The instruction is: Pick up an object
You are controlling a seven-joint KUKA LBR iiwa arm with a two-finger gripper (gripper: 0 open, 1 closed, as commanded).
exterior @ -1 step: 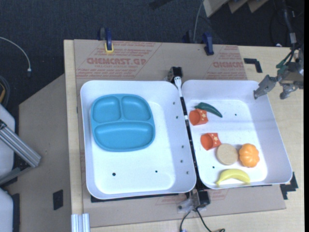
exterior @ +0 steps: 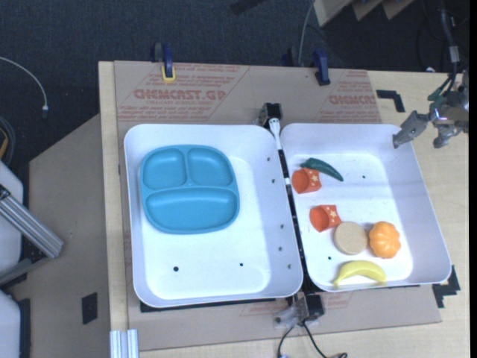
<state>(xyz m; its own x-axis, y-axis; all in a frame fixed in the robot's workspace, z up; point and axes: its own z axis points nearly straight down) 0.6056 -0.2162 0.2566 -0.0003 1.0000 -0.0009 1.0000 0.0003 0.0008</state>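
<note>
The gripper (exterior: 425, 130) is a small assembly of pale grey and silvery metal with darker joints. Two slim prongs, the fingers (exterior: 406, 134), hang from it: one is a flat, dull grey blade with an angled tip, the other is shorter and partly cut off at the frame's edge. Above them sits a blocky, light-coloured body with bright metallic highlights and small dark recesses that may be screws; they are too small to tell. A thin dark cable (exterior: 447, 32) runs up from this block toward the top edge.
</note>
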